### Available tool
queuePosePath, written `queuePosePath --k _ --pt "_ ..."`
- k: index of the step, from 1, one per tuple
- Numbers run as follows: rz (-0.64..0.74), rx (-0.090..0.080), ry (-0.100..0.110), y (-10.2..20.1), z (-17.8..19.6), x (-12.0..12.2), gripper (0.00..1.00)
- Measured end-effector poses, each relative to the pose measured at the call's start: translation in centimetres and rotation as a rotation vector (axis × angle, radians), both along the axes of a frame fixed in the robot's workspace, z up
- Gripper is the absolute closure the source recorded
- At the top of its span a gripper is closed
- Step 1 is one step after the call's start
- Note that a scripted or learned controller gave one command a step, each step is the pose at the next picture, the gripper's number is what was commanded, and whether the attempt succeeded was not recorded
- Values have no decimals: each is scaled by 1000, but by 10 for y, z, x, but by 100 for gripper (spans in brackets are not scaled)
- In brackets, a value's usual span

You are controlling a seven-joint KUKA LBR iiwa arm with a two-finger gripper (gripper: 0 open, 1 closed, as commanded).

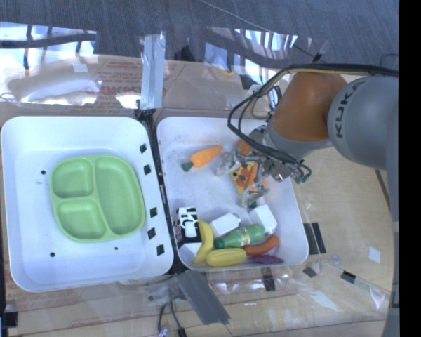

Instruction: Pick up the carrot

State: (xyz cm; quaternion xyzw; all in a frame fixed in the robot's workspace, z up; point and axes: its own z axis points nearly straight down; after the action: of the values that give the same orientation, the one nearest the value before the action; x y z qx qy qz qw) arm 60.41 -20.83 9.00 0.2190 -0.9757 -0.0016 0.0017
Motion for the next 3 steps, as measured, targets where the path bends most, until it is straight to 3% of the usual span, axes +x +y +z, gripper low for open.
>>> queuePosePath --k 1,2,3 --pt "6 1 0 3 9 1 100" --pt "-527 -2 -5 86 56 9 100" --pt "-529 -3 -4 84 55 9 0"
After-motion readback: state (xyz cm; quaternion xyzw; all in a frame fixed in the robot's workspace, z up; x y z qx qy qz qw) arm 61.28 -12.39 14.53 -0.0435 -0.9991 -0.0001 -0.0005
